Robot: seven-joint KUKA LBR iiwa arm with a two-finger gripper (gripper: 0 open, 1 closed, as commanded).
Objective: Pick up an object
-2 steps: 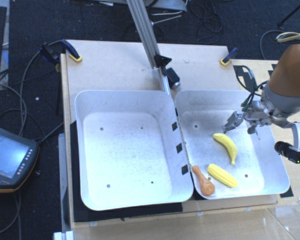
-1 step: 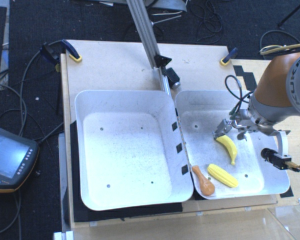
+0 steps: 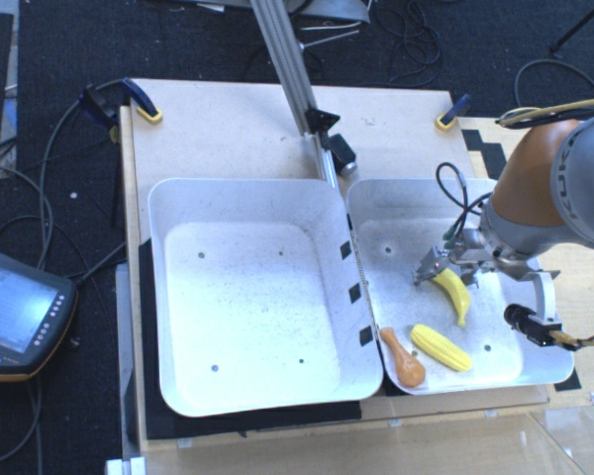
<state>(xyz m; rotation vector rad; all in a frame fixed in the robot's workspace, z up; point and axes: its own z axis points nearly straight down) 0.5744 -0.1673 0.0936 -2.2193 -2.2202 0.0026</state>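
A dark carpeted floor strewn with black cables surrounds a pale wooden bench [image 3: 277, 127], whose back corners carry two yellow-tipped clamps, one at the left [image 3: 144, 105] and one at the right [image 3: 450, 114]. On the bench sit two shallow white bins side by side: the left bin [image 3: 247, 295] and the right bin [image 3: 386, 236], their inner walls meeting under a slanted aluminium rail [image 3: 287, 57] that runs in from the top of the view.

The right bin holds three toy foods. One yellow banana [image 3: 454, 292] lies near the bin's middle, its upper end right at the gripper [image 3: 444, 265]. One yellow corn cob [image 3: 441, 347] lies near the front wall, and one orange carrot [image 3: 403, 358] lies just beside it on the left, in the front left corner.

The grey arm with its orange band [image 3: 540, 181] reaches in from the right and is cut off by the picture edge. The gripper hangs low over the banana's upper end; whether its fingers are spread or pinching the fruit cannot be made out, since the metal parts blur together there.

One teach pendant [image 3: 20, 310] with a lit screen lies on the floor at the left; nothing on the screen can be read.
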